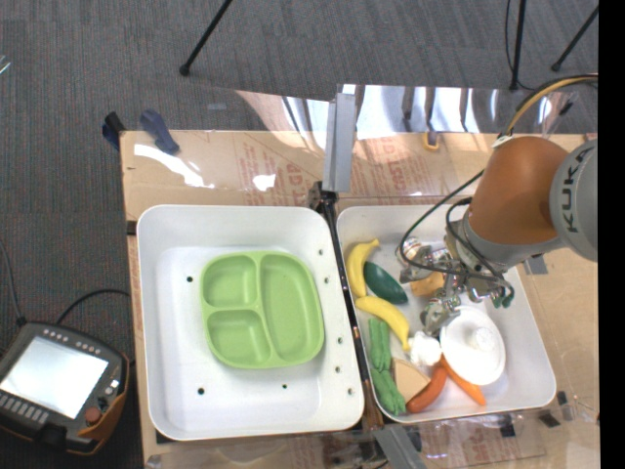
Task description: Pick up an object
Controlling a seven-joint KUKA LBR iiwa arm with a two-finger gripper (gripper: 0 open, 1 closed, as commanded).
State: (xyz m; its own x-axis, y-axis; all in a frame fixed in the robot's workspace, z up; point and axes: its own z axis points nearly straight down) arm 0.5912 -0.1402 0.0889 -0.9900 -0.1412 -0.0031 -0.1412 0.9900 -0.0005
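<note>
Orange-banded arm (518, 191) marked "KU" — its gripper (444, 296) over the right bin (532, 306), finger state unclear.

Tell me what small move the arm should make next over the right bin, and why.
Probably a short straight descent. The gripper hangs in the right bin among crowded toy food, with a yellow banana and a white lidded bowl close by, and nothing visibly between its fingers. Whether they are open is unclear.
</note>
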